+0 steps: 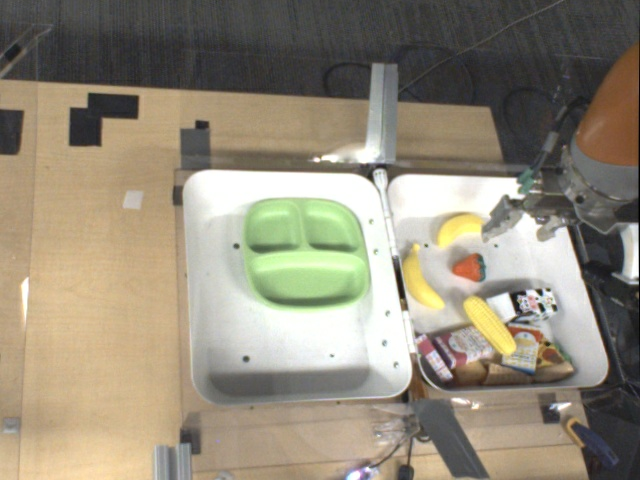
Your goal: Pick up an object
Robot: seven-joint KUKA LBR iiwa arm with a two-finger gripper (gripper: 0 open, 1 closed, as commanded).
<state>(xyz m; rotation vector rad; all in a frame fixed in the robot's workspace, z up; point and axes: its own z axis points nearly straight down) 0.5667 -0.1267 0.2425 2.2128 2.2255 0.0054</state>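
Observation:
The right bin (590, 298) holds several toy foods. A short yellow piece (460, 228) lies near the bin's back, with a red strawberry (468, 266) just in front of it. A banana (420, 280) rests along the left wall and a corn cob (490, 326) lies further forward. My gripper (524, 222) hovers over the back right of this bin, just right of the short yellow piece. Its fingers (498, 218) are spread open, and only white bin floor shows between them.
A green divided plate (305, 251) sits in the left bin (215, 298). Snack packets (525, 353) and a small black-and-white carton (530, 304) crowd the right bin's front. A metal post (383, 113) stands behind the wall between the bins.

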